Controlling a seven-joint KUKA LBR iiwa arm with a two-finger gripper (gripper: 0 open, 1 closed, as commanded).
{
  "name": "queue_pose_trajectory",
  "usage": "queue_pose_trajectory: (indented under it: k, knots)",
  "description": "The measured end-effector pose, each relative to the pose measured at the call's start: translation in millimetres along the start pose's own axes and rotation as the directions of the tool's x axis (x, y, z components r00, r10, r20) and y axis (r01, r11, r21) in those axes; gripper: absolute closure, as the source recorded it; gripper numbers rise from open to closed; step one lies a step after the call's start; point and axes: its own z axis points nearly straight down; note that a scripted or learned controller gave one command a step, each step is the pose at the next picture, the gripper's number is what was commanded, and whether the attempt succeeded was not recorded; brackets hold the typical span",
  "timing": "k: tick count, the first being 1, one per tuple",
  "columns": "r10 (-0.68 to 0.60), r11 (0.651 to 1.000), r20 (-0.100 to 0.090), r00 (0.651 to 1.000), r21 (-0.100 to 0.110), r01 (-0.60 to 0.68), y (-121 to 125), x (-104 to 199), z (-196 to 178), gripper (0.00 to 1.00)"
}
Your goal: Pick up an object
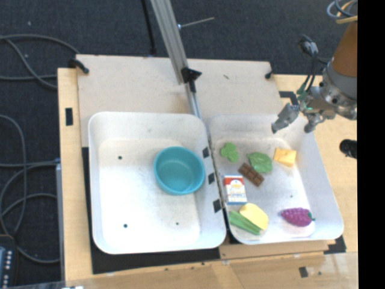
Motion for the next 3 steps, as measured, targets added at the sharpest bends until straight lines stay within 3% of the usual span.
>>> queue_pose_trajectory:
  k: [1,3]
  knots:
    - [0.000,1.000,0.000,1.000,0.000,0.000,0,0,0,0.00]
    - [0.005,1.000,0.002,1.000,0.005,-0.005,-5,-1,105,0.00]
